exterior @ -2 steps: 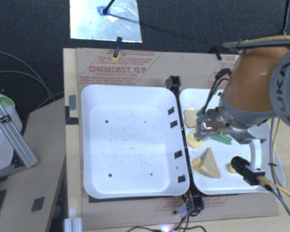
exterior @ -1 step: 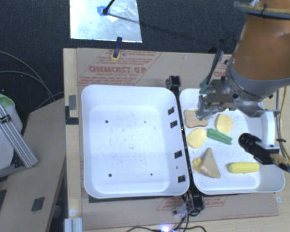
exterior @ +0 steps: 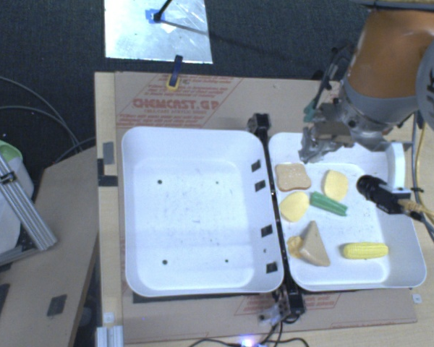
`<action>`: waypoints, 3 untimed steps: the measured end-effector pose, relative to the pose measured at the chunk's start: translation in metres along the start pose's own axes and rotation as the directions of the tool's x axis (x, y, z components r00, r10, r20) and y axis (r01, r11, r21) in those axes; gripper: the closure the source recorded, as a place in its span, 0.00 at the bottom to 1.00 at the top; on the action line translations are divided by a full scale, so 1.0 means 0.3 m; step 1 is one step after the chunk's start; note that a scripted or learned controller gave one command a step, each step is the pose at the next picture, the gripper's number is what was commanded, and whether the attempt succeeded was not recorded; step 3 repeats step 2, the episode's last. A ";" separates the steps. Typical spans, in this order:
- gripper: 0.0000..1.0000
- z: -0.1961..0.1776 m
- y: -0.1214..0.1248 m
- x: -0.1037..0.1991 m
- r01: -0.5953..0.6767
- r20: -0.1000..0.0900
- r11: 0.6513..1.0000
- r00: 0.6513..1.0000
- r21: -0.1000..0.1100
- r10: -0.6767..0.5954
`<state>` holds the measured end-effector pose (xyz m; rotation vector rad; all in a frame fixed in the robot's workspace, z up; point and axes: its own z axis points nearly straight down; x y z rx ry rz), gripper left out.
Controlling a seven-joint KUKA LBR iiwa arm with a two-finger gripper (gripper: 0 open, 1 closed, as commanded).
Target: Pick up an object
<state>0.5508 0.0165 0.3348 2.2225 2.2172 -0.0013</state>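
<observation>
Camera view: looks down at a slant on a desk (exterior: 79, 194) carrying two shallow white bins side by side.
Left bin (exterior: 195, 208): white floor with a few dark specks and small dots.
Right bin (exterior: 405, 266): holds all the loose items, clustered in its left and middle part.
Toast slice (exterior: 293, 176): tan, lying flat at the far left of the right bin, closest of the items to the hand.
Yellow pieces: one pale wedge (exterior: 335, 185) right of the toast, one rounder chip (exterior: 294, 207) just near of the toast.
Green stick (exterior: 328, 203): lies slanted between the two yellow pieces, touching or almost touching both.
Tan wedge (exterior: 315, 246): near left of the right bin, beside a small yellow lump (exterior: 295, 246).
Corn cob (exterior: 364, 251): lies crosswise at the near right, apart from the rest.
Hand (exterior: 312, 152): hangs over the far left corner of the right bin, just far of the toast; nothing seen between its fingers, and I cannot tell how wide they stand.
Arm (exterior: 390, 56): grey with an orange band, reaching in from the far right.
In the way: a black cylinder (exterior: 380, 192) juts in over the right rim, near the pale wedge.
Divider: black clips (exterior: 264, 186) along the seam between the bins.
Surface: cardboard sheet (exterior: 181, 103) with red print under the bins.
Room: dark carpet (exterior: 36, 35), a shiny metal plate (exterior: 159, 20) at the far side, cables and an aluminium frame (exterior: 18, 201) at the left.
</observation>
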 end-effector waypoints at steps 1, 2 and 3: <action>1.00 0.530 0.196 0.120 0.009 -0.002 1.000 1.000 0.006 -0.009; 1.00 0.502 0.022 0.223 0.008 -0.003 1.000 1.000 0.005 -0.008; 1.00 0.502 0.022 0.223 0.008 -0.003 1.000 1.000 0.005 -0.008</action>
